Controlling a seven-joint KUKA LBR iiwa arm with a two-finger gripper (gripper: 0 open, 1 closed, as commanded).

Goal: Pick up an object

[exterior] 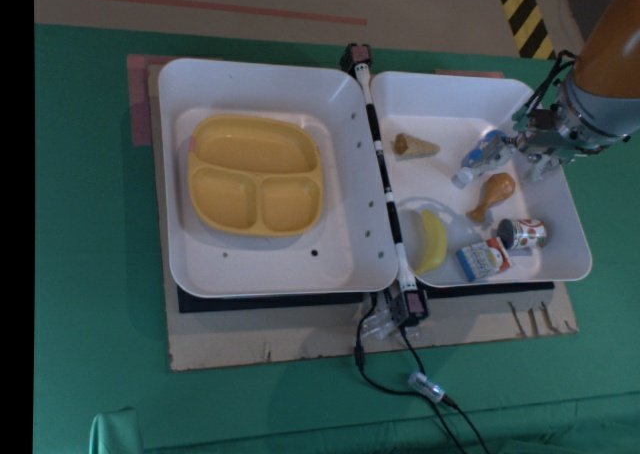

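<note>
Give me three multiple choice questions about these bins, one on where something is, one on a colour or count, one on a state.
1. Where is the yellow tray?
A. left bin
B. right bin
C. on the green mat

2. How many compartments does the tray have?
A. two
B. three
C. five

3. How does the can lie?
A. upright
B. on its side
C. on top of the banana

Answers:
1. A, it rests on the floor of the left bin, across the divider from the banana and drumstick.
2. B, one long section above two smaller ones.
3. B, its round end faces sideways near the carton, apart from the banana.
</note>
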